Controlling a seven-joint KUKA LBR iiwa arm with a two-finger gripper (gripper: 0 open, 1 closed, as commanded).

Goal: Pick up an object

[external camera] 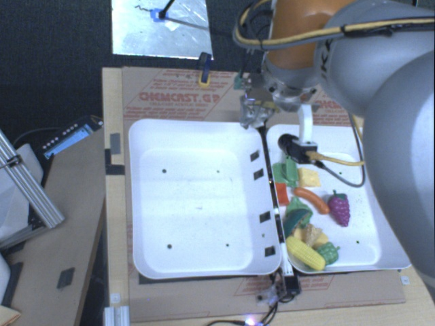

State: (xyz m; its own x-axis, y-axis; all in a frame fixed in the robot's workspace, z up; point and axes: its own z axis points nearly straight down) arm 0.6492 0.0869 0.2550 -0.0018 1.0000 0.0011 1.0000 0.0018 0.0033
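Observation:
Several toy foods lie along the left side of the right bin: a green leafy piece, a yellow block, an orange-red sausage, purple grapes, a corn cob and a small green pepper. My gripper hangs above the back end of the divider between the bins, away from the toys. Nothing is visibly held in it. The orange band and grey arm body cover the right bin's back right part.
The left bin lies to the left of the divider. A black connector with a yellow cable hangs over the back of the right bin. Cardboard lies under both bins, and a blue-yellow clamp stands behind it.

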